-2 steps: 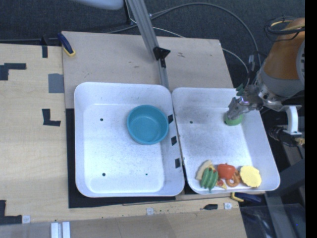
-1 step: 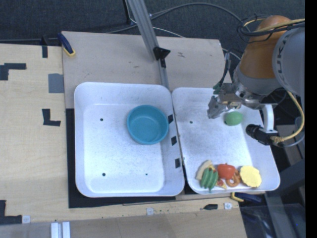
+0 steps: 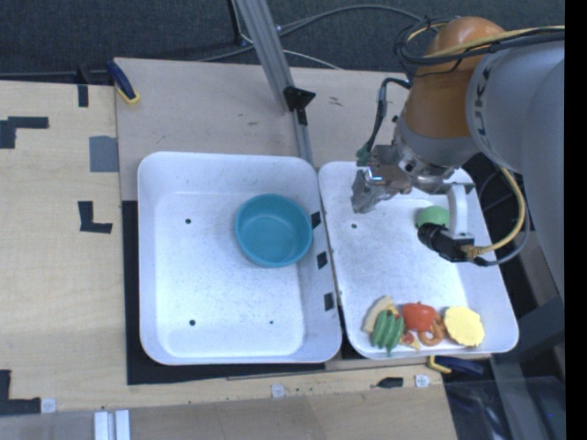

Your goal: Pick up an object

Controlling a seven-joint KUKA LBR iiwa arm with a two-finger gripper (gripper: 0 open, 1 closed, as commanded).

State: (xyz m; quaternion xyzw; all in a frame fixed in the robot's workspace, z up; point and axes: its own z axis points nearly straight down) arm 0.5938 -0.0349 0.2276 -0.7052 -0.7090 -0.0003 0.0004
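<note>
The camera view looks down on two shallow white bins set side by side on a pale wooden bench [image 3: 55, 246]. Both bins are smooth, rounded-cornered trays with faint dark speckling on their floors.

The left bin [image 3: 174, 319] holds one thing: a round blue bowl [image 3: 272, 230], glossy like plastic, sitting upright toward the bin's upper right part, near the wall shared with the other bin.

The right bin [image 3: 367, 264] holds a small cluster of toy-like pieces in its near right corner. A green ridged piece [image 3: 388, 329] lies at the left of the cluster with a tan sliver just beside it, a red rounded piece [image 3: 419, 316] sits in the middle, and a yellow frilled disc [image 3: 464, 326] lies at the right, close to the bin's rim. These pieces touch or nearly touch one another. One more light green rounded item [image 3: 431, 216] lies farther back, partly hidden under the arm's cabling.

The gripper [image 3: 368, 193] hangs over the far part of the right bin, well apart from the corner cluster, metallic and grey beneath an orange band. Whether it is wide or narrow cannot be told at this angle.

One slanted metal pole [image 3: 266, 49] crosses the bench behind the bins.
</note>
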